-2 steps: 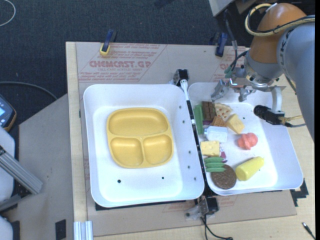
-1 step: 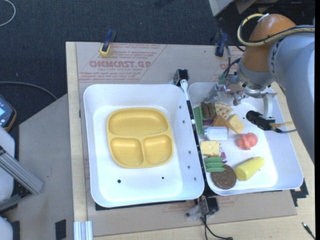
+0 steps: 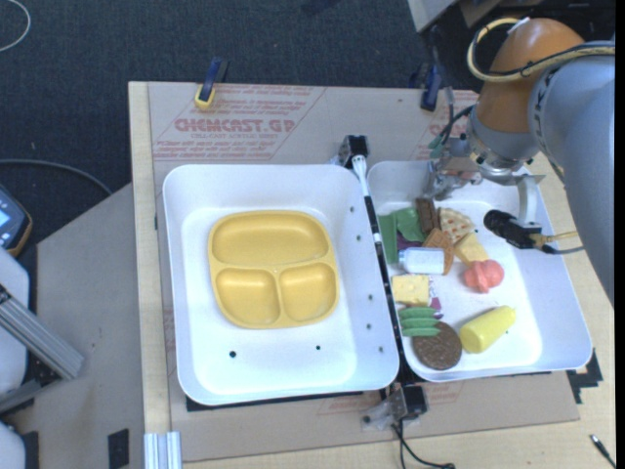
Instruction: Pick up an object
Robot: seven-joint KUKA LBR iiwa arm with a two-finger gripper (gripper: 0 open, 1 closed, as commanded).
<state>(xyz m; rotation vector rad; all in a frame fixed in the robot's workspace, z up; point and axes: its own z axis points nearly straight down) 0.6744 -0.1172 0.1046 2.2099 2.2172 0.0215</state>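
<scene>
Bench (image 3: 244,115) — brown board, printed red. Bearing two white bins side by side, touching: left bin (image 3: 190,262), right bin (image 3: 557,311). Clamps at far edge — yellow (image 3: 207,94), blue (image 3: 430,88).

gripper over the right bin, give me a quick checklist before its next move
1. Gripper above the right bin, at its far end: ok.
2. Finger state: cannot tell.
3. Something held: cannot tell, nothing seen between the fingers.
4. Targets available: ok; red piece and yellow piece lie apart from the crowded pile.
5. Brown round piece sits against the near rim, awkward for a grasp: not ok.
6. Yellow tray lies flat in the left bin, out of the way: ok.
</scene>
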